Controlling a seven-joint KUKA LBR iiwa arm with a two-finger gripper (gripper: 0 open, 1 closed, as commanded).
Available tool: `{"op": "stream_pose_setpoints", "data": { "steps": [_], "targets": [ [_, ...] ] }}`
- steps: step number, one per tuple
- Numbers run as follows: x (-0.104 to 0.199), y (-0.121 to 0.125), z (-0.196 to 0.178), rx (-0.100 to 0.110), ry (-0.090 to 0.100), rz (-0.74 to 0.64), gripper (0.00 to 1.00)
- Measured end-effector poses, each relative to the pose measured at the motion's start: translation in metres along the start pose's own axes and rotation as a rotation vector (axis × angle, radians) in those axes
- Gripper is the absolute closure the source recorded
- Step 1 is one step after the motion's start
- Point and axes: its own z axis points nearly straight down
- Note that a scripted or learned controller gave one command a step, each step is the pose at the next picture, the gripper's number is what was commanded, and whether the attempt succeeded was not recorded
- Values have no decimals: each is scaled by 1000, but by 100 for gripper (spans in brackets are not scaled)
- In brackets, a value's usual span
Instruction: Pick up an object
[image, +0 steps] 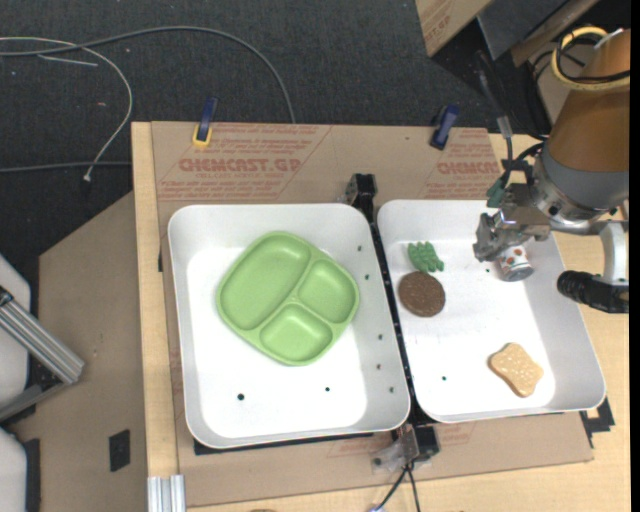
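The right bin (570, 390) holds several small items. A green leafy toy piece (425, 257) lies near its left wall, with a brown round disc (422, 294) just below it. A tan, toast-like piece (516, 368) lies toward the front right. A small red and white object (516, 264) sits at the back right, directly under my gripper (497, 240). The gripper hangs low over that object, and I cannot tell whether it touches it. The grey arm with its orange band comes in from the upper right.
The left bin (200, 400) holds a light green divided plate (288, 297). A black clamp (361, 188) sits between the bins at the back. Blue clips (206, 120) pin the cardboard base. A black cylindrical part (590, 290) juts in at the right edge.
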Motion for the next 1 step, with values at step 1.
{"op": "stream_pose_setpoints", "data": {
  "steps": [1],
  "targets": [
    [50,14,14,1,1,0,100]
  ]
}}
